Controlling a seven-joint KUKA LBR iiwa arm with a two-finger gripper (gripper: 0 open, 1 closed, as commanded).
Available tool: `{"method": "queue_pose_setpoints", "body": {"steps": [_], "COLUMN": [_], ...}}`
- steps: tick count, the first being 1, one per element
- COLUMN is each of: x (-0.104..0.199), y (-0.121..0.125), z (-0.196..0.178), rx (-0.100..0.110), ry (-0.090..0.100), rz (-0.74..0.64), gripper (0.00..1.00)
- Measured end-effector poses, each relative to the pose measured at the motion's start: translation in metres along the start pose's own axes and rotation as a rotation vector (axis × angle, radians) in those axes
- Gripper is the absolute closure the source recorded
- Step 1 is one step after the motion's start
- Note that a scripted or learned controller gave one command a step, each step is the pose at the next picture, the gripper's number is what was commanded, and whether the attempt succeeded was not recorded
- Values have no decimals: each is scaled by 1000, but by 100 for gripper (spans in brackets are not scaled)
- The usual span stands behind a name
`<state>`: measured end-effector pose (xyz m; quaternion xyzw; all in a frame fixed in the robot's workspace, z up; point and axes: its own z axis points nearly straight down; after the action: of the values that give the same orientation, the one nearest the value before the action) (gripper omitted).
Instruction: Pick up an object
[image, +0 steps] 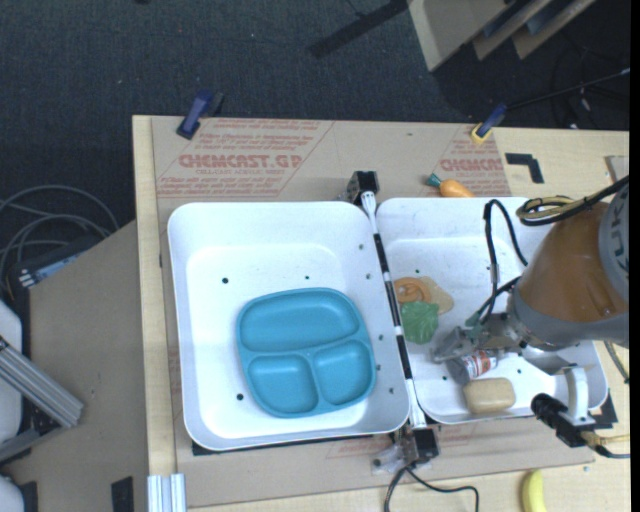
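two white bins sit side by side on the bench. the left bin (200, 300) has a blue divided plate (305, 350) lying flat in it, three compartments, a bit toward the near side.

the right bin (450, 225) is where the small stuff is. close to the divider there's a green lumpy thing (419, 322), and just behind it, touching or nearly so, an orange-tan flat piece (422, 292). toward the near edge of that bin lies a beige block (489, 395), kind of like a bread roll or a sponge.

the arm (575, 275) comes in from the right and hangs over the right bin, with black cables looping over it. the gripper (462, 345) is down low in the bin, between the green thing and the beige block, near both. there's something small with red and white on it (482, 362) right under or beside the tip, can't make out what it is or whether it's actually being pinched. honestly can't tell how the tip is set from this angle, it's just a grey blur.

a small orange item (452, 187) lies on the bench behind the right bin.
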<state>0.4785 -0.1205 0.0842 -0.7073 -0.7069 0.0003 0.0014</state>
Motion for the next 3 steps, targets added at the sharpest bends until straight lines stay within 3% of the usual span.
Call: {"method": "queue_pose_setpoints", "body": {"steps": [1,2,3], "x": [0,0,-25], "y": [3,3,0], "z": [-12,-12,-15], "rx": [-10,-10,-4], "ry": [-3,-2,-2], "rz": [0,1,0], "gripper": [100,0,0]}}
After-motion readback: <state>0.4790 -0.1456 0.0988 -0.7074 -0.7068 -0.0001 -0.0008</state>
